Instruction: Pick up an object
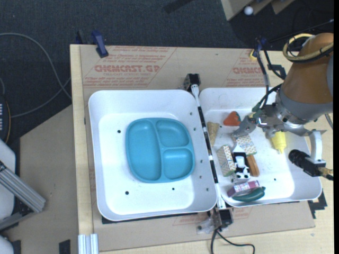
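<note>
1. Two shallow white bins sit side by side on the bench (79, 142): the left bin (106, 120) and the right bin (296, 187).
2. The left bin holds one item: a blue divided plate (159, 148) with three compartments, lying flat near the bin's middle.
3. The right bin holds a loose cluster of small objects, counted as seen: one orange-red piece (231, 119) near the top, one tan cone-like piece (213, 130) by the left wall, one yellow object (278, 140) to the right, one patterned packet (226, 159), one black-and-white toy (241, 165), one brown stick-shaped item (252, 164), one purple-labelled item (247, 186) and one green item (251, 195) at the bottom edge.
4. One grey arm with an orange band (310, 70) reaches in from the right, over the right bin.
5. The pincer (248, 127) hangs above the upper part of the cluster, between the orange-red piece and the patterned packet. Whether it is open or closed cannot be told, and no object is visibly gripped.
</note>
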Action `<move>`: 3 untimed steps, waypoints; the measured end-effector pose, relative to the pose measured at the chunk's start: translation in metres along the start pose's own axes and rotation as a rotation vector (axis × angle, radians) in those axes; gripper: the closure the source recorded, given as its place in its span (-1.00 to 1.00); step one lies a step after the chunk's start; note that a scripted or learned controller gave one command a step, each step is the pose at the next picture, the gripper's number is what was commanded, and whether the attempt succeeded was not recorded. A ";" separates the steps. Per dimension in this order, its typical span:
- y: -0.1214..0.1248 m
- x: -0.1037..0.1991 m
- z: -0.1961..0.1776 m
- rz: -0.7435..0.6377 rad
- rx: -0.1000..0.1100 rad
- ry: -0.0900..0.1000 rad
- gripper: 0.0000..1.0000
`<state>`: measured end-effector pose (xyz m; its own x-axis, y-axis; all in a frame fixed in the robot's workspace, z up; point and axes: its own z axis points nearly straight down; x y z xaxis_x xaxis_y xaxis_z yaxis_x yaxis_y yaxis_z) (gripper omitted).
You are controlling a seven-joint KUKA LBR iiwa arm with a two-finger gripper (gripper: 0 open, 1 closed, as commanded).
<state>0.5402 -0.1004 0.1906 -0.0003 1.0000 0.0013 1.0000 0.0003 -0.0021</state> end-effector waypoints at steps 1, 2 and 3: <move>0.004 -0.026 0.092 0.001 0.002 -0.001 -1.00; 0.081 -0.017 0.106 -0.001 -0.003 -0.001 -1.00; 0.115 -0.007 0.105 -0.001 -0.004 -0.002 -1.00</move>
<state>0.6554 -0.1077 0.0850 -0.0015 1.0000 -0.0007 1.0000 0.0015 0.0021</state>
